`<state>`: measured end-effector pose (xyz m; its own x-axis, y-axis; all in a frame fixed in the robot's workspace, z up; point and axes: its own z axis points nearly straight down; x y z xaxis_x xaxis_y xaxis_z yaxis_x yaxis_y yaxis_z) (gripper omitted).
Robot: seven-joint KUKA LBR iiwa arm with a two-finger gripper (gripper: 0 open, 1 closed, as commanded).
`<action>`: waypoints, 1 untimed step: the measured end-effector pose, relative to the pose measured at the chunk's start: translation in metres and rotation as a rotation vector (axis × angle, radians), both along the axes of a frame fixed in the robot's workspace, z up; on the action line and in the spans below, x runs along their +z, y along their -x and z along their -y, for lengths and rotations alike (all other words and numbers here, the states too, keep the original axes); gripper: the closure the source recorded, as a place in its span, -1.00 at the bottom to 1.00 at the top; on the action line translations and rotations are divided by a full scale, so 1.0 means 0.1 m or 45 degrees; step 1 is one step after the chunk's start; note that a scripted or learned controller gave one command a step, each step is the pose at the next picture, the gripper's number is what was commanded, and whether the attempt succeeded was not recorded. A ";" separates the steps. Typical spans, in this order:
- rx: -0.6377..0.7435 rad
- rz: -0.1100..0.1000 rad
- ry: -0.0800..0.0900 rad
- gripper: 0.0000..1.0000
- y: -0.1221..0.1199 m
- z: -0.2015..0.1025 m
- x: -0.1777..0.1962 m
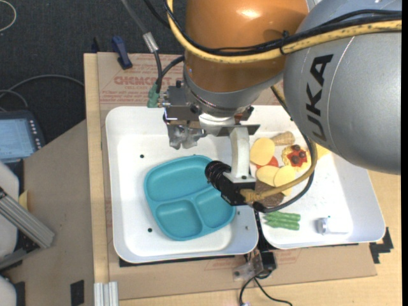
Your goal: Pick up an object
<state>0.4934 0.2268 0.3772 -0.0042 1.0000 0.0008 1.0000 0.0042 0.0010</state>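
Camera view looks down on two white bins that sit side by side on a brown board (127, 81). The big grey arm (344, 75) with its orange band comes in from the right and covers much of the top. Its claw (183, 136) hangs over the far part of the left bin (127, 190), just past the far edge of a blue plate (185, 203). It is too hard to see if the claw is gripping or let go, and nothing can be seen held in it. The blue plate lies flat in the middle of the left bin, has three parts inside, and is turned a bit at a slant. In the right bin (357, 203), close to the wall between the bins, sits a small heap of things: some yellow round bits (262, 150) and a red bit (295, 155) touching them. Nearer the front edge of that bin lies a green thing (282, 220), and just beside it, to the right, a small white thing (324, 225). These two lie apart from the heap and well apart from the claw.
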 end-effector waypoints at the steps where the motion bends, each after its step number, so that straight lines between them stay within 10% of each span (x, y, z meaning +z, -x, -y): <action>1: -0.002 0.023 -0.012 1.00 0.14 0.02 1.69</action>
<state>0.4789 0.2244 0.5458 -0.0029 0.9999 0.0103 0.9998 0.0027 0.0195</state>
